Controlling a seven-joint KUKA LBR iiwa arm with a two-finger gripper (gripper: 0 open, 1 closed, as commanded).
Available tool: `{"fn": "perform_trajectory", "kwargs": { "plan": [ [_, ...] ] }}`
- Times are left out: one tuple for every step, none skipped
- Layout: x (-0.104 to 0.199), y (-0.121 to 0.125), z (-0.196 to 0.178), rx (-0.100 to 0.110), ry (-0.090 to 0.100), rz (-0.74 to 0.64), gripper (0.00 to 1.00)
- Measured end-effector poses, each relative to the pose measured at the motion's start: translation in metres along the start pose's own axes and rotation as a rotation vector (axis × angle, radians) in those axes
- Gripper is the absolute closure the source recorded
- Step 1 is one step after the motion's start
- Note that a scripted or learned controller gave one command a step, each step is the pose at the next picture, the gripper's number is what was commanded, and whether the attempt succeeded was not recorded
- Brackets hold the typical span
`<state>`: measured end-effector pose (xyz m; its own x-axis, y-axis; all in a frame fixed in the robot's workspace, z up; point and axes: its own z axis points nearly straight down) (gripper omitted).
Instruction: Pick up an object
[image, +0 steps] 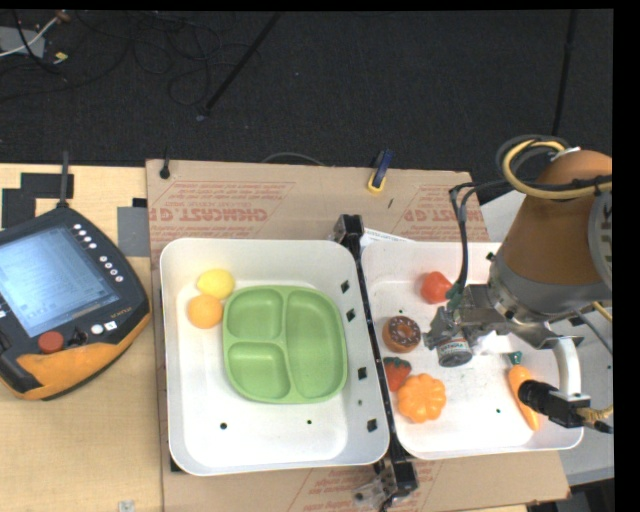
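Note:
My gripper (452, 343) hangs low over the middle of the right bin (470, 440), reaching in from the right. A brown donut (403, 332) lies just left of it, apart from it. A red tomato-like piece (435, 287) sits behind it. In front of it to the left lie an orange pumpkin (422, 397) and a small red fruit (397, 372). An orange carrot (521, 390) lies at the bin's right side, under the arm.
The left bin (200, 430) holds a green divided plate (284, 343), a yellow lemon (213, 283) and an orange (204, 312). A black divider (366, 340) separates the bins. A teach pendant (60, 300) lies left of the bench.

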<state>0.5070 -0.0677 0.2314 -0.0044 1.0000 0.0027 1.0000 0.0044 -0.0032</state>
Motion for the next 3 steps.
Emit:
{"fn": "perform_trajectory", "kwargs": {
  "plan": [
    [0.051,0.006,-0.008,0.000,-0.001,0.001,1.00],
    [0.093,0.011,-0.004,0.001,-0.002,0.002,1.00],
    [0.148,0.018,0.014,0.003,-0.002,0.002,1.00]
  ]
}}
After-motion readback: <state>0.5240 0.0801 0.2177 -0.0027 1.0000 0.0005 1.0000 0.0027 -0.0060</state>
